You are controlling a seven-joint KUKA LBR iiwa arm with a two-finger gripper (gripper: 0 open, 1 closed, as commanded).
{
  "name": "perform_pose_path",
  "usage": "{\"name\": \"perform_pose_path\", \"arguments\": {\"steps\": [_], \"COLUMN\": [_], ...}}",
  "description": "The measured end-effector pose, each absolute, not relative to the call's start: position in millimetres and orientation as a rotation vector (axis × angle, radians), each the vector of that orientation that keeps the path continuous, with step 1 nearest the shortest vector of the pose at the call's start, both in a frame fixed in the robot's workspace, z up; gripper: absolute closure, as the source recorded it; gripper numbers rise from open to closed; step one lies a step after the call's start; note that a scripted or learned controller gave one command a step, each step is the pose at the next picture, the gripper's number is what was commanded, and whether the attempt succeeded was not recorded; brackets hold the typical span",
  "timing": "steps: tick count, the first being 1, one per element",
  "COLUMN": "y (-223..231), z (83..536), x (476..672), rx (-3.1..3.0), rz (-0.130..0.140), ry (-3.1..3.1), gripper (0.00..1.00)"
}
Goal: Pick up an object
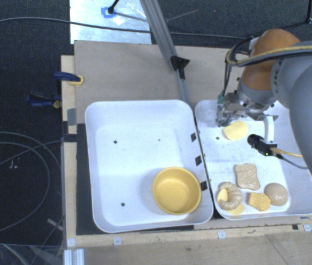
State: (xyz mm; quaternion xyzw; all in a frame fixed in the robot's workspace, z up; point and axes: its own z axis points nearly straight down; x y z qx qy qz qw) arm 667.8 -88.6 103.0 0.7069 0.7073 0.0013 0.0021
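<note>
A yellow bowl [176, 190] is seen in the left bin [103, 148], well left of and below the gripper [223, 117]. The gripper is positioned over the far end of the right bin [310, 203]; whether it is spread or pressed together cannot be told. A pale yellow disc [236, 131] lies just beside it, lower right. Nearer the camera, well apart from the gripper, a ring-shaped pastry [229, 196], a tan cracker [247, 176], a yellow wedge [259, 201] and a beige bun [276, 194] are grouped.
</note>
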Motion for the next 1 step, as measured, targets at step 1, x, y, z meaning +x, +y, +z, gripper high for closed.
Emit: {"name": "perform_pose_path", "arguments": {"steps": [1], "y": [-82.6], "z": [166.9], "x": [668.4], "rx": [2.211], "rz": [0.009], "ry": [2.222], "gripper": [1.0]}}
